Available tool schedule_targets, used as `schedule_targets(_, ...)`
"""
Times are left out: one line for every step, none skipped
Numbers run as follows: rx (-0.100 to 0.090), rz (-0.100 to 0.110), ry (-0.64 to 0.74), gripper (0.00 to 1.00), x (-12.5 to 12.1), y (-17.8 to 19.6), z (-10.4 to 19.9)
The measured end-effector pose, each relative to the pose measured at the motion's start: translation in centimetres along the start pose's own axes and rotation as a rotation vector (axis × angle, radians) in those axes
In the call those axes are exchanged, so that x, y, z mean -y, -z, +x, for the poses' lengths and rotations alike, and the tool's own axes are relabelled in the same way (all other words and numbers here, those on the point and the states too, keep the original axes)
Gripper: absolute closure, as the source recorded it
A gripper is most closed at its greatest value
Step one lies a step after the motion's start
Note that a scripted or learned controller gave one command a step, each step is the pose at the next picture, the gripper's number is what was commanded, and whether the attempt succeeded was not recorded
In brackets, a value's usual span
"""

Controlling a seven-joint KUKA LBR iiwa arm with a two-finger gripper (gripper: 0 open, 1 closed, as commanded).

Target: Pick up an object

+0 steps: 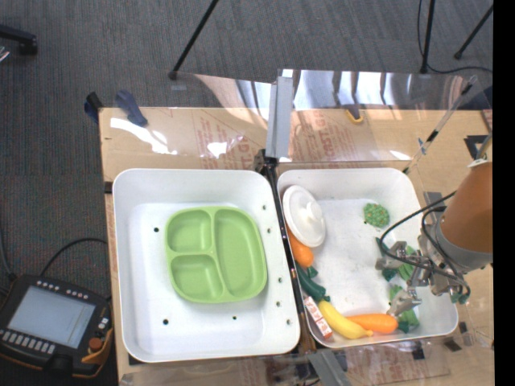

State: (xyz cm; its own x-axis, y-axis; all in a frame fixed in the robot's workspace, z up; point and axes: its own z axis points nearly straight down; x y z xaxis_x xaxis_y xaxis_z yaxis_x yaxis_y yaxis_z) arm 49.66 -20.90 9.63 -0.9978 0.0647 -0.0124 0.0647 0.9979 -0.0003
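**Claw low over the right bin's clutter**

On the desk (185,139), the left bin (133,296) carries a green divided plate (216,254) lying flat near its middle. Over in the right bin (354,179), a white round lid (304,214) leans at the 9 o'clock wall, with an orange piece (302,254) just below it and a dark green bit (311,283) under that. Along the 6 o'clock edge lie a small red-and-white box (318,318), a yellow banana (341,320) and an orange carrot (373,323), the last two touching. A green round toy (376,214) sits towards 1 o'clock. The claw (409,284) hangs at the bin's 4 o'clock side, above green pieces (408,318) by the carrot's tip; whether its fingers are spread or closed I cannot tell, and nothing shows gripped between them.
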Motion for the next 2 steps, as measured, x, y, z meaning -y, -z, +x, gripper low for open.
schedule_targets(-0.010, -0.004, 0.059, 0.00, -12.7, -0.9, -5.6)
schedule_targets(-0.011, 0.000, -0.108, 0.00, -4.5, -0.9, -4.6)
